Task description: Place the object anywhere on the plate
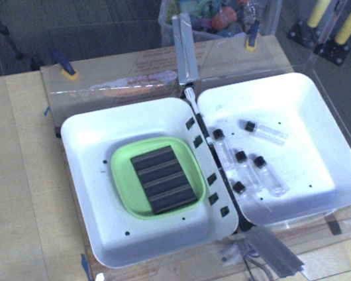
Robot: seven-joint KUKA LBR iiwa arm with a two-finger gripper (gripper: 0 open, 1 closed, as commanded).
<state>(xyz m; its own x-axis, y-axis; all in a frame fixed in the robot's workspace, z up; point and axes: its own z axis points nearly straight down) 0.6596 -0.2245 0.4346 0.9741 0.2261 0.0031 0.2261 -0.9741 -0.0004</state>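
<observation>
desk front edge | your black ridged object already on green plate, long axis front-to-back | tool state: cannot tell

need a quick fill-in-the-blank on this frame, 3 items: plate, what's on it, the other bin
1. The green plate lies in the ____ bin of the camera view.
2. The dark ribbed block rests ____ the plate.
3. The clear vials with black caps lie in the ____ bin.

Missing words: left; on; right
</observation>
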